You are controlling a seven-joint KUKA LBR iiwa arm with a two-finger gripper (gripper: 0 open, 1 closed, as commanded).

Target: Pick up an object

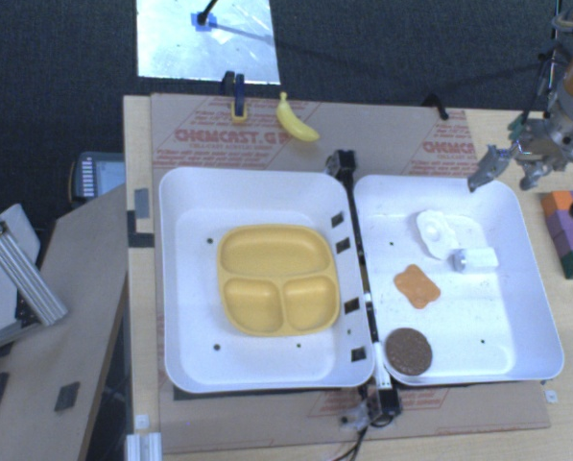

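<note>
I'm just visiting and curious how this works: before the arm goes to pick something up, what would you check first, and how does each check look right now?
1. Things to pick lie in the right bin: ok; an orange flat piece, a brown disc and white items.
2. Targets lie apart: partly; disc and orange piece do, the white items bunch together.
3. Gripper above a target: not ok; it sits over the bin's far right corner.
4. Gripper carrying nothing: ok.
5. Fingers spread for a grasp: ok.
6. Yellow tray out of the way: ok, in the left bin.
</note>
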